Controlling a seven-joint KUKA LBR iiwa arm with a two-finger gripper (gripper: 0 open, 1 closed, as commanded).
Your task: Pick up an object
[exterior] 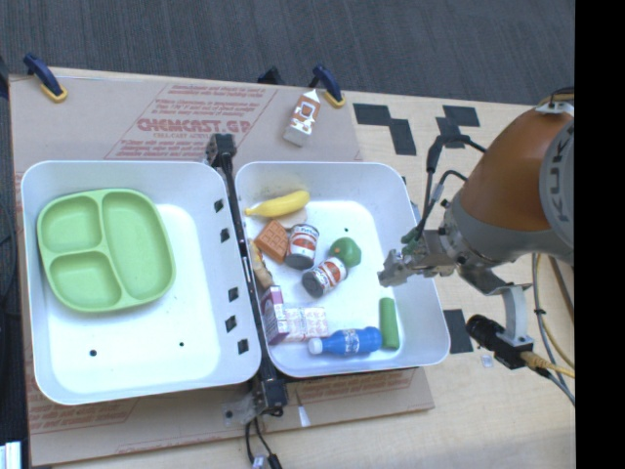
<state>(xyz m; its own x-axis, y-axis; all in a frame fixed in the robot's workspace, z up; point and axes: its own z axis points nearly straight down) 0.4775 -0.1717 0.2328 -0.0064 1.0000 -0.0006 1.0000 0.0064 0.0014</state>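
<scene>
Banana (278, 204), curved and smooth, beside cylindrical cans (304, 245).

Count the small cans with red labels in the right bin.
2, both mid-bin: one can stands beside the orange block, the other can lies tilted just below the green apple. Clutter could hide more.

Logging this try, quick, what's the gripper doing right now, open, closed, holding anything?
Gripper: over the right edge of the right bin, nothing seen between its fingers; open or closed cannot be told.

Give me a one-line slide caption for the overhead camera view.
Gripper poised over right bin of groceries; green tray in left bin.
</scene>
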